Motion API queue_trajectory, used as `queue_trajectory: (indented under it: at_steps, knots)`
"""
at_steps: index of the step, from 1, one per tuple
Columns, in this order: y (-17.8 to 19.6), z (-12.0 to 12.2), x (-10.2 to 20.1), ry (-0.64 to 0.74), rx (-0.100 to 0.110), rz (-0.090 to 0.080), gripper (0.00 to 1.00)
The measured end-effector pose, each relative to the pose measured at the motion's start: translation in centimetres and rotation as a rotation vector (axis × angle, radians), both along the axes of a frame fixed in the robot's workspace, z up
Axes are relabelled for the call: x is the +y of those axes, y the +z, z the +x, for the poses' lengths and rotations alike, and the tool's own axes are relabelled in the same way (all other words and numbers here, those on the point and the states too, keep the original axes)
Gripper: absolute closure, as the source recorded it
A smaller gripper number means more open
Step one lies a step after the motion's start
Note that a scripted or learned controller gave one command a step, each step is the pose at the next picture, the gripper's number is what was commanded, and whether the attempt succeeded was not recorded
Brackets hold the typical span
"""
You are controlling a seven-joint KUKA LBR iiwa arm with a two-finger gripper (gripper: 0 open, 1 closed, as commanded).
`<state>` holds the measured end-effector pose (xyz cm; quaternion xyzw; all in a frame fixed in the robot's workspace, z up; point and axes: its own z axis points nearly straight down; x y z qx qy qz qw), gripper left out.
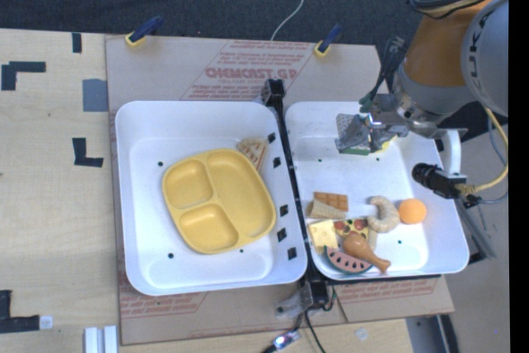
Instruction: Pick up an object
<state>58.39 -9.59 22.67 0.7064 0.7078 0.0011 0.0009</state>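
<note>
**Pincer over the upper part of the right bin, toy food heaped at the lower end**

The arm (450, 37) enters from the upper right of the frame, its orange band above the wrist. The pincer (361, 136) sits over the upper-middle part of the right bin (331, 116). Something green and yellow shows at its tips, but whether the pincer is released, clenched or grasping that item cannot be told from this view.

The other objects in the right bin lie in its lower half, well apart from the pincer: a brown toast slice (329, 204), a yellow cheese block (323, 235), a pale curved piece (382, 213), an orange ball (412, 212) just beside it, a drumstick (364, 250) and a watermelon slice (345, 264) near the lower rim.

The left bin (140, 178) holds a yellow divided plate (217, 199) in the middle of the frame, with a tan wedge (253, 150) touching the plate's upper right edge.

Both bins rest on a cardboard sheet (240, 70) on the table (50, 178).
</note>
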Motion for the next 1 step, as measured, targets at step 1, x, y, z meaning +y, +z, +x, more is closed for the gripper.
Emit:
queue_trajectory:
  at_steps: [1]
  knots:
    - [0.10, -3.97, 3.80, 0.001, 0.007, 0.001, 1.00]
